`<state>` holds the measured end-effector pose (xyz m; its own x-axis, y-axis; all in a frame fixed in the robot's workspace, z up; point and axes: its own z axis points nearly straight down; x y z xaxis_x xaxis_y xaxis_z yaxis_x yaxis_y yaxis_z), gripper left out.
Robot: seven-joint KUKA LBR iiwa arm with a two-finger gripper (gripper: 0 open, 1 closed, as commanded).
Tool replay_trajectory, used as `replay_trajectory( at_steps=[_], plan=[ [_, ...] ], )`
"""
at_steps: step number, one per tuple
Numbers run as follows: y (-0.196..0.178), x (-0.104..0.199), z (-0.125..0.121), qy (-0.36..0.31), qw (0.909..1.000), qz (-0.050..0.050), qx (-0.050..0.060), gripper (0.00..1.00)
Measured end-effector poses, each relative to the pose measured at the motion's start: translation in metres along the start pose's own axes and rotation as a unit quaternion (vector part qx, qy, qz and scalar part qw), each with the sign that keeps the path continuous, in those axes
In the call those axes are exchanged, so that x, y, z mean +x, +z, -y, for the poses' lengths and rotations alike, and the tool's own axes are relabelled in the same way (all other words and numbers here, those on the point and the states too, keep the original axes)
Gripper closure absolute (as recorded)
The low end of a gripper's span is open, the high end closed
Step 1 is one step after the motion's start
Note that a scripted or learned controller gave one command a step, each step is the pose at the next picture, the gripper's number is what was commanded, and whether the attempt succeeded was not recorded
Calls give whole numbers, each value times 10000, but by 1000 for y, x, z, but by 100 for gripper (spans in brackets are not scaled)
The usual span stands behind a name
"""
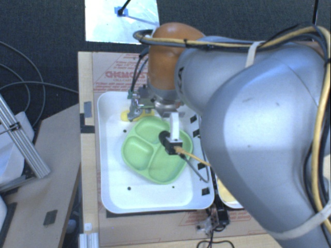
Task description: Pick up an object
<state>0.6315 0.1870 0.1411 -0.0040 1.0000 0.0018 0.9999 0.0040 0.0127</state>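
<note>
Camera view: the grey arm (258, 118) reaches in from the right and covers most of the right bin (227, 198), of which a strip of pale rim shows under the arm. Its orange band (168, 53) sits above the left bin (111, 154). A green plate (142, 151) with three compartments lies in that bin, near its middle, tilted a little toward the right wall. The gripper (138, 110) hangs over the bin's far part, just beyond the plate's far edge; how wide it stands I cannot tell, as the wrist hides much of it. A small yellow thing (124, 116) lies just beside the gripper on the bin floor, partly hidden. A white-and-black fitting (172, 136) on the wrist overhangs the plate's right part. Cables (199, 164) run from it across the bin's right wall
</note>
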Motion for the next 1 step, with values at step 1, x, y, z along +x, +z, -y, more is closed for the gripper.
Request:
replay_trajectory(
  at_steps=[1],
  plan=[
    [-8, 0, 4, -15, 10000, 2, 43, 100]
  ],
)
